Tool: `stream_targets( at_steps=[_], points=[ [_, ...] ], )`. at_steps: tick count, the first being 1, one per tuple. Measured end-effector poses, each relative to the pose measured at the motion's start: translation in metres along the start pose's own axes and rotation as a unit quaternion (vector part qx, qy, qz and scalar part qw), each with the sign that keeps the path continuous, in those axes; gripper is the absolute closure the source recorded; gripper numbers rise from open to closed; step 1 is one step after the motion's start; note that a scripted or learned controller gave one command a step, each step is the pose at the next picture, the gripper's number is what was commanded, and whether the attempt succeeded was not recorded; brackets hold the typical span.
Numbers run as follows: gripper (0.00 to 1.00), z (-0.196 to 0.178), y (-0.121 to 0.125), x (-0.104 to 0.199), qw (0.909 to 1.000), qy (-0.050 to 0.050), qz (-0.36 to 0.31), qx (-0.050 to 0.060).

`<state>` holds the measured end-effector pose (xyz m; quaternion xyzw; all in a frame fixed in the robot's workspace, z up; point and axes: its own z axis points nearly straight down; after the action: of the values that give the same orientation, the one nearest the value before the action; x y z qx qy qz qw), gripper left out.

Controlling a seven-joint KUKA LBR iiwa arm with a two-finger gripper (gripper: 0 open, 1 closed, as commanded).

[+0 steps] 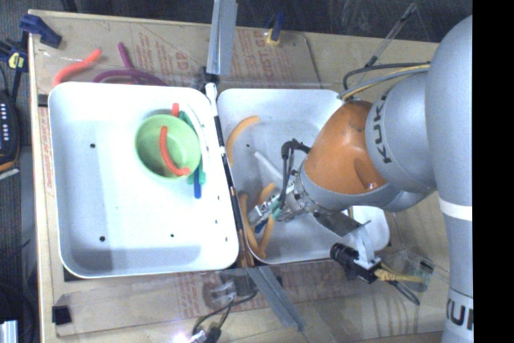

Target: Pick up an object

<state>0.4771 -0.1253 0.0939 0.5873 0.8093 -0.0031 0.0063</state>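
A grey and orange arm is reaching into the right bin [321, 104], its gripper [267, 210] (finger state hidden, cannot tell) hovering beside an orange curved piece [238, 134].

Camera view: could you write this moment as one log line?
arm: low in right bin | gripper: by orange curved piece | left bin: green bowl | grasp: unconfirmed

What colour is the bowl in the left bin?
Light green; the bowl shows best in the camera view, with a red strip lying across it.
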Motion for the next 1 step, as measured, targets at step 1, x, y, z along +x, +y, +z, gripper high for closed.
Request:
stream_targets(
  at_steps=[1],
  points=[
    [0.0, -0.0922, 0.0041, -0.0222, 0.9994, 0.007, 0.034, 0.002]
  ],
)
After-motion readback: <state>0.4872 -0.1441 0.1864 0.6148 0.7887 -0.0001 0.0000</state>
